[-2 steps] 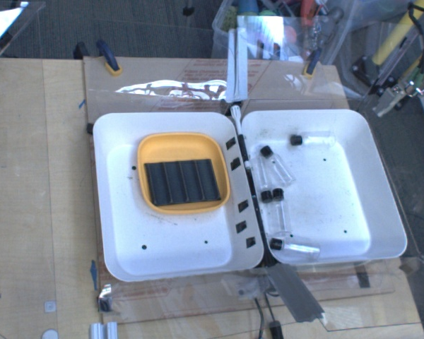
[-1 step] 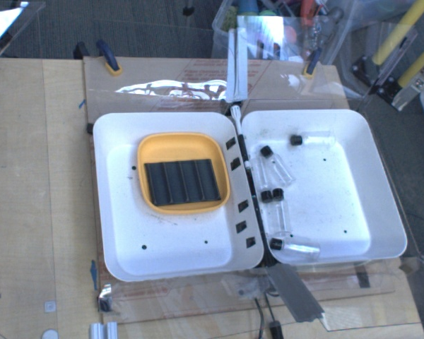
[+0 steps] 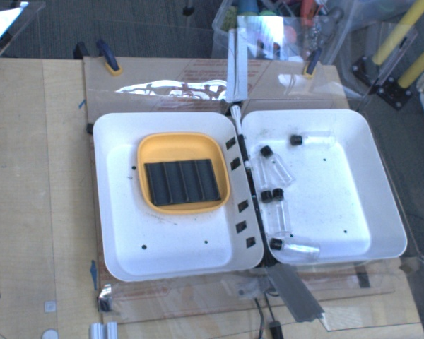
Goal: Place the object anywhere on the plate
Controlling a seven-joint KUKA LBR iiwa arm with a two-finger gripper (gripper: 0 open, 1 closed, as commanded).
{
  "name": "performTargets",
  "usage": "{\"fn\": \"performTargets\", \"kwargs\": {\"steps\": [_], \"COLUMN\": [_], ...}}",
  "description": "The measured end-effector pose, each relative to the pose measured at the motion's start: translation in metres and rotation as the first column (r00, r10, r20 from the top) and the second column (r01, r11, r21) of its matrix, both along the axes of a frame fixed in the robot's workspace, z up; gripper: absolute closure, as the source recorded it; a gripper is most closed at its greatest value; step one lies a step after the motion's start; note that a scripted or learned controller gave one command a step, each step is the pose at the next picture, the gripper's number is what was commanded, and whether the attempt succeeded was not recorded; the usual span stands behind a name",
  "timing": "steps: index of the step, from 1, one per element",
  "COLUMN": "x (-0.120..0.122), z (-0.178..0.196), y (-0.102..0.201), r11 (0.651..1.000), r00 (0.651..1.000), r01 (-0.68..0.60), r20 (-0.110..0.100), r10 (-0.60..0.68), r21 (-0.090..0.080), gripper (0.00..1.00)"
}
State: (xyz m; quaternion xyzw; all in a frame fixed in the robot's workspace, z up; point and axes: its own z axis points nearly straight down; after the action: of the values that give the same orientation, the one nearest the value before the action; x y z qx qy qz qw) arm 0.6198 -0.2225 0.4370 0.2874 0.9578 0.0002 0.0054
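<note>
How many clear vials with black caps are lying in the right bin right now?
5, as far as I can tell: vial near the back, vial left of centre, two vials along the left wall, vial at the front-left corner. The clear glass may hide another.

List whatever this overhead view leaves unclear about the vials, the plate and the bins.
- Clear glass vials with black caps, right white bin: the glass blends into the white floor, so outlines, contents and the exact count are uncertain.
- Yellow plate, left white bin: the dark ribbed insert covers its base.
- Clutter in the clear tub: cut by the top edge.
</note>
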Motion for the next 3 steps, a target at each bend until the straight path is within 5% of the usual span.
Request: {"fn": "performTargets", "kwargs": {"steps": [1, 2, 3], "x": [0.006, 0.028, 0.033], "z": [0.0, 0.0, 0.0], "y": [0.0, 0.001, 0.001], "r11": [0.953, 0.861, 0.68], "r00": [0.953, 0.861, 0.68], "r01": [-0.304, -0.509, -0.733], "r20": [0.0, -0.001, -0.003], "r10": [0.304, 0.509, 0.733], "r21": [-0.003, -0.005, -0.007], "gripper": [1.0, 1.0, 1.0]}}
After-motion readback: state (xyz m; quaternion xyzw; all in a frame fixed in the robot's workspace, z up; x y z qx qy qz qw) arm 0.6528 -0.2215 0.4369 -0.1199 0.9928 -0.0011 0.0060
